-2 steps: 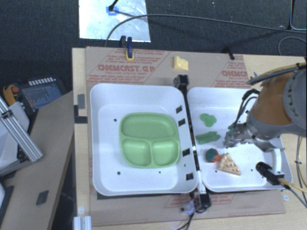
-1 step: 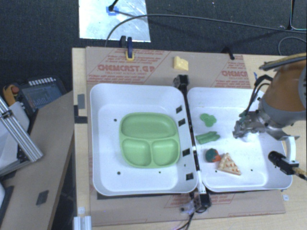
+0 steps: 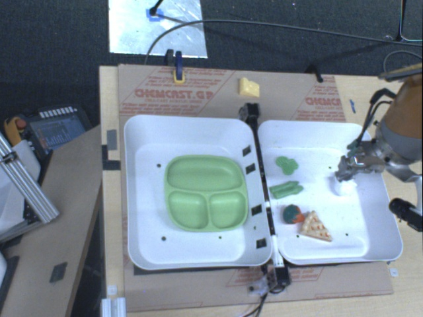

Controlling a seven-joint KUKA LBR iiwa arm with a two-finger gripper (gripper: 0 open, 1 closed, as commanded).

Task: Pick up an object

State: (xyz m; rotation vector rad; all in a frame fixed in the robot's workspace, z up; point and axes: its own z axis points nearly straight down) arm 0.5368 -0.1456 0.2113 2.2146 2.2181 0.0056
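The right bin (image 3: 370,243) holds several toy foods. A small green leafy piece (image 3: 286,165) lies near its left wall, with a longer green pod (image 3: 286,189) just below it. Further toward the front are a round dark green and orange piece (image 3: 291,213) and a pizza slice (image 3: 315,227). My gripper (image 3: 344,174) hangs low over the right half of this bin, pointing down at a small pale object (image 3: 344,188) directly beneath it. The wrist hides how the gripper stands. It is well to the right of the green pieces and behind the pizza slice.
The left bin (image 3: 142,177) holds a green divided plate (image 3: 205,192). A yellow block (image 3: 249,87) lies on the cardboard behind the bins. A black divider with clips (image 3: 259,177) runs between the bins. A cable (image 3: 277,25) crosses the dark floor at the back.
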